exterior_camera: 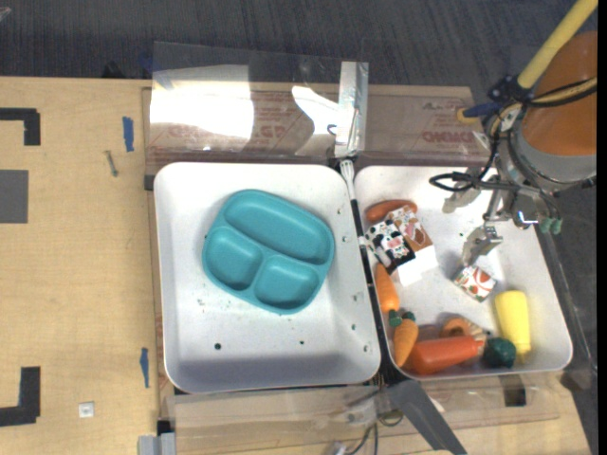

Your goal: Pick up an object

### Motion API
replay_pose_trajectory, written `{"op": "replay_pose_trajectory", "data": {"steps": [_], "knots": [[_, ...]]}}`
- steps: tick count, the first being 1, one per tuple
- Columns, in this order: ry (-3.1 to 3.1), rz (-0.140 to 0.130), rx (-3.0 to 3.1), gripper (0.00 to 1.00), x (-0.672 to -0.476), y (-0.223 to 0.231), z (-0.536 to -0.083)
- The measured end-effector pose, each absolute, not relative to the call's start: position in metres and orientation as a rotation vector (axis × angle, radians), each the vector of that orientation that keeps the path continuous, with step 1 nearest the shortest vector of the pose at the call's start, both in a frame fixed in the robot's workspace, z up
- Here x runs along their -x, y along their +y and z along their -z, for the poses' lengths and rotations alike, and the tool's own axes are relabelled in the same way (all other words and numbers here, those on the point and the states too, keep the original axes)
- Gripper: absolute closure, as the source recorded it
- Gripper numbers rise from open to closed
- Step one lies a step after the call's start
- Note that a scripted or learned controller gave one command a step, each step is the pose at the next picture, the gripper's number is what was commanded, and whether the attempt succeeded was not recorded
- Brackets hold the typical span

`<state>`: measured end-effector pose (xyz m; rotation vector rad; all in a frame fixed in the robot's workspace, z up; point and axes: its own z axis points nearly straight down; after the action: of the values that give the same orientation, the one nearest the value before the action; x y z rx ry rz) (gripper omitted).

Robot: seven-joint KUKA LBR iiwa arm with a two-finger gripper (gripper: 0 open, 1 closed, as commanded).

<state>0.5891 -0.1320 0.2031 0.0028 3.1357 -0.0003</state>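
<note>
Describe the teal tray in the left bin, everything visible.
The teal tray is a rounded, smooth, plastic-looking dish with three compartments: one long one along its upper side and two smaller ones below. It lies flat, right side up, rotated at a slant to the bin's edges. It sits about mid-floor in the left bin, clear of the walls. Nothing lies in it or touches it besides the bin floor.

Tan bench (pixel 66 282), dark grey floor (pixel 285 8)
</note>
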Motion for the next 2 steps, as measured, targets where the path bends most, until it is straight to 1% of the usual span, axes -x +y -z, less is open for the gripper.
{"op": "replay_pose_trajectory", "data": {"steps": [1, 2], "knots": [[3.128, 0.002, 0.162, 0.0, -0.578, -0.172, -0.093], [3.126, 0.012, 0.188, 0.0, -0.569, -0.137, -0.104]]}}
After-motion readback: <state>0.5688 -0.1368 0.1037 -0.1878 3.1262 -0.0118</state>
